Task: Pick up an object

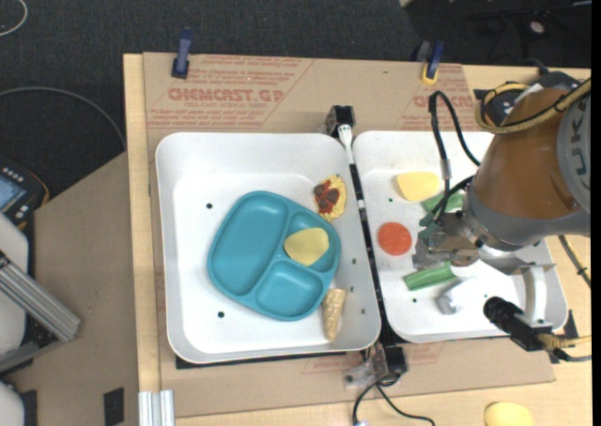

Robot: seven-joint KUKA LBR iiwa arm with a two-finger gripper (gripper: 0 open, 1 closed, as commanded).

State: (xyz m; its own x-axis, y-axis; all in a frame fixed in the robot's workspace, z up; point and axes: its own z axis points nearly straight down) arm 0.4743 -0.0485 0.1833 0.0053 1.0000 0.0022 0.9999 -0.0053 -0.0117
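The arm (531, 166), raised above the bench and nearest the lens, reaches in from the right over the right bin (399, 313). Its claw (449, 244) hangs low over the middle of that bin. Whether the claw is open or closed cannot be told from this slant, and nothing can be seen gripped in it. Just below the claw a green stick (430, 276) lies on the bin floor. A second green piece (439, 205) shows at the claw's upper edge, partly hidden by it. A small grey part (446, 301) sits just below the green stick. To the claw's left lies a red-orange disc (394, 238), and above that a pale yellow slice (416, 186). Across the divider, the left bin (188, 190) holds a teal divided plate (254, 255) with a yellow round piece (306, 246) in its upper right compartment. A brown-and-red pastry (330, 196) lies just beyond the plate's upper right rim, and a tan bread piece (333, 311) lies at its lower right edge. Both bins rest on a printed cardboard sheet (225, 88) held by a blue clamp (181, 52) at the far edge.
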